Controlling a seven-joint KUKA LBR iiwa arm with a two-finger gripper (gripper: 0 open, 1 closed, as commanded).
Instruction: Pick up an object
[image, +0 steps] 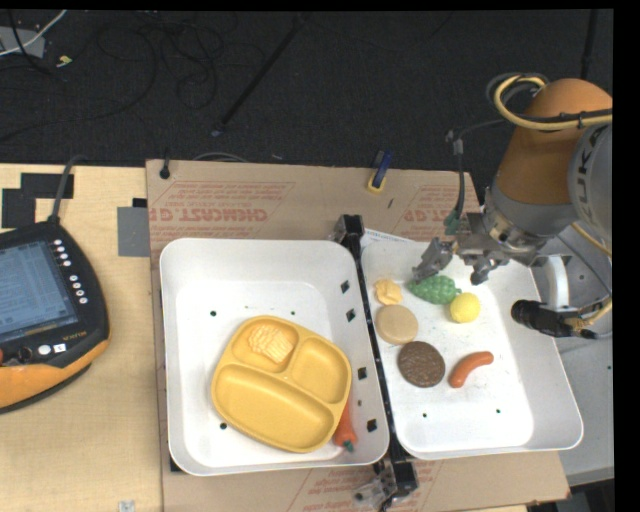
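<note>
You see the tool (458, 262) spread open, empty, above the green toy (437, 290) at right of centre; nothing lifted yet.

1. The arm (560, 150) is grey with a chunky rounded orange band above the wrist.
2. Yellowish cable loops over the top.
3. The gripper (458, 262) has dark metal fingers.

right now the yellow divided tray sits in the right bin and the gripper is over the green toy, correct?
Not quite. The camera view shows the yellow divided tray in the left bin, not the right one. The gripper is indeed over the green toy.
</note>
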